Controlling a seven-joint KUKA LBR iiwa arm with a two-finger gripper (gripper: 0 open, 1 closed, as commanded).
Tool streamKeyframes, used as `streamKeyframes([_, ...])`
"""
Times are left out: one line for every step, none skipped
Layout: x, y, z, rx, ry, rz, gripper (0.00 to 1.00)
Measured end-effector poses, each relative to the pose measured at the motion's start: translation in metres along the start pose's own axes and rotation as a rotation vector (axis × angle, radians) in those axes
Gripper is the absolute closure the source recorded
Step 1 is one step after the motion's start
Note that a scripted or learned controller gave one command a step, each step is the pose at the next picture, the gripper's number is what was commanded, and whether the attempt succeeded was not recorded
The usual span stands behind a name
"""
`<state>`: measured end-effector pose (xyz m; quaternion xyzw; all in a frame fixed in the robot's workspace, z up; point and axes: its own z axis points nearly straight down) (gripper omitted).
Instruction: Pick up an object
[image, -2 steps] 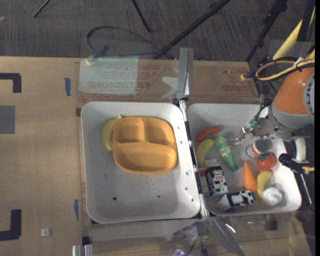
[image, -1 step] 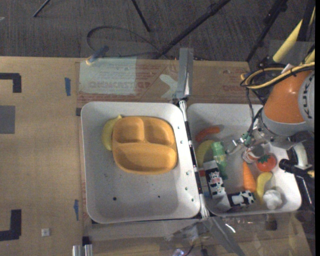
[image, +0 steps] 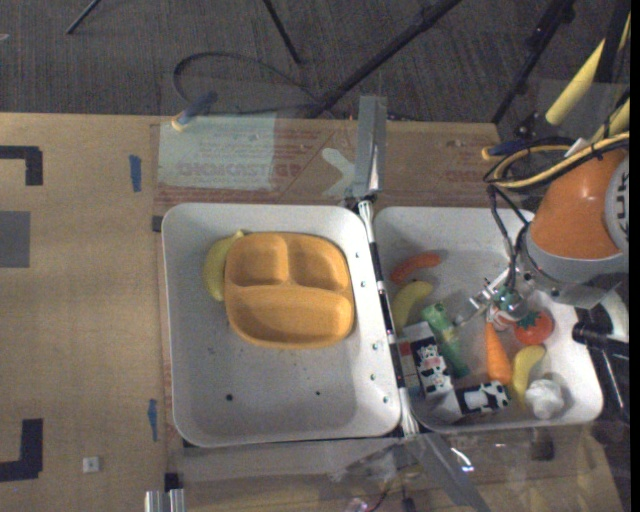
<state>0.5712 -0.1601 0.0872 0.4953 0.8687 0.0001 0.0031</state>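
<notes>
carrot (image: 498, 354) lies just below the hand (image: 503, 303) in right bin (image: 455, 226).

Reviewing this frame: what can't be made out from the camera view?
- Claw: small and blurred among the toys; open or shut cannot be told, nor whether it holds anything.
- Yellow object in the left bin: mostly hidden under the orange divided tray.
- Arm: cut off by the right edge.
</notes>
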Motion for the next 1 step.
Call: streamKeyframes([-0.0047,-0.0140,0.0008,0.001,0.004,0.319,0.00])
